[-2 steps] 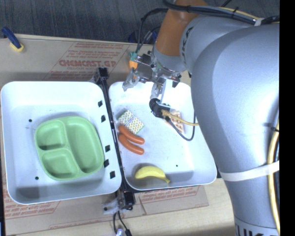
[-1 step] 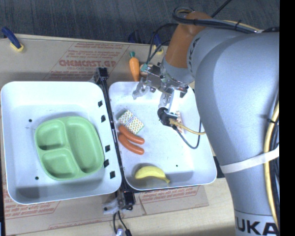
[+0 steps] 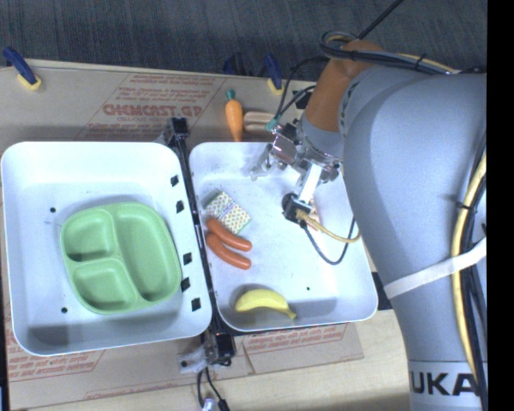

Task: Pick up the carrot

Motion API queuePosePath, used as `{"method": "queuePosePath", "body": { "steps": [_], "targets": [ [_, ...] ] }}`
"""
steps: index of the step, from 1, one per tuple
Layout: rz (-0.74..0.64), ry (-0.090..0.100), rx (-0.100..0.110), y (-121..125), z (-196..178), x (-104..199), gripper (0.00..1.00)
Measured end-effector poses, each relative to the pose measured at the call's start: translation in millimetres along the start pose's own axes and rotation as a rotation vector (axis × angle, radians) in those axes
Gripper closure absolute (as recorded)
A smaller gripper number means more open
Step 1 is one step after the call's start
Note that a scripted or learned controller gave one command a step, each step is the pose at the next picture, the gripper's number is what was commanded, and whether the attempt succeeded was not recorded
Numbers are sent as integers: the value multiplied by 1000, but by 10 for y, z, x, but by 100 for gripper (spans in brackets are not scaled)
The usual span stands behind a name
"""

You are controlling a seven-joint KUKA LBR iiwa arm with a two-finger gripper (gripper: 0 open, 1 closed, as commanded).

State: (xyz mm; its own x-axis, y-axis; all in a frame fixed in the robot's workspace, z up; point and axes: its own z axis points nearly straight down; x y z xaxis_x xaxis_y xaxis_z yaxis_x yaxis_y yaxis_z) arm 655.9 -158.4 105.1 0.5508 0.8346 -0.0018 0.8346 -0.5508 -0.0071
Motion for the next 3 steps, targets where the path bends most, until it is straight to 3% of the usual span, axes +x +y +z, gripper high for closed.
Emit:
{"method": "queuePosePath", "body": {
  "steps": [1, 2, 3],
  "targets": [
    [-438, 0, -1, 22, 132, -22, 0],
    [33, 9, -4, 136, 119, -159, 0],
    [-14, 2, -6, 159, -765, -227, 0]
  ]
}}
